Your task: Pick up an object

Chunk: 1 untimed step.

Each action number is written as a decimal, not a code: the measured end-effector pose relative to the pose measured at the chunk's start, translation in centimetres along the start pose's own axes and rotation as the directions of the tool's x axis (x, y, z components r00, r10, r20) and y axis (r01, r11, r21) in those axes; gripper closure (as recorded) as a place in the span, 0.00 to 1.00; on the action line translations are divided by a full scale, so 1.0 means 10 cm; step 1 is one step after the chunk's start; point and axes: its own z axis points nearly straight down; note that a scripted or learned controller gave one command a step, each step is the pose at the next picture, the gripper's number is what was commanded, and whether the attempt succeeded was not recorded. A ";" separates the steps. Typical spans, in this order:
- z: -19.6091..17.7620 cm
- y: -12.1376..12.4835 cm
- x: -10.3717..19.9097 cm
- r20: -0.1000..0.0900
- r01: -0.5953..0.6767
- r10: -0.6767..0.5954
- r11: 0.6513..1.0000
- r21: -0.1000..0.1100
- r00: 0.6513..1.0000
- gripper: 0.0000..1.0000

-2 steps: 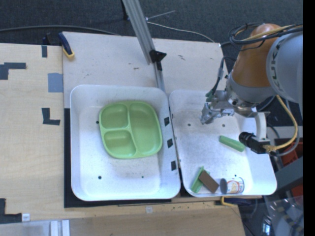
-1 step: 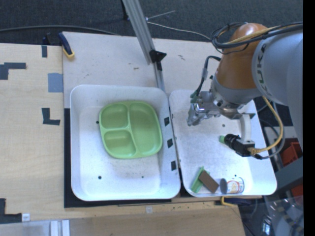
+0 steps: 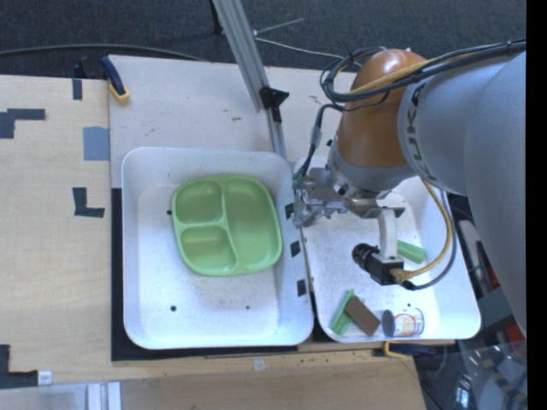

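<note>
1. Camera view: the arm hides much of the right bin; jaws at the bins' shared wall, open or closed unclear.
2. A green block, brown block and jar, label unreadable, lie along its front edge.

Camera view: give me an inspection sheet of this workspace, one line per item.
Surface: two shallow white bins, left bin and right bin, on a pale wooden bench.
Job's things: green three-compartment plastic plate in the left bin; green plastic stick, green flat strip, brown block and small labelled can in the right bin.
Clutter: blue-and-yellow tool near the bench's far edge; grey tape patch on the bench.
Grippers: claw over the wall between the bins; no object seen in it.
Cables: black cables looping beside the arm's orange band.
Surroundings: dark carpet; slanted silver metal rail.
</note>
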 end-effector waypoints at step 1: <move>0.03 -0.17 0.57 0.001 0.000 0.000 1.000 0.001 1.000 1.00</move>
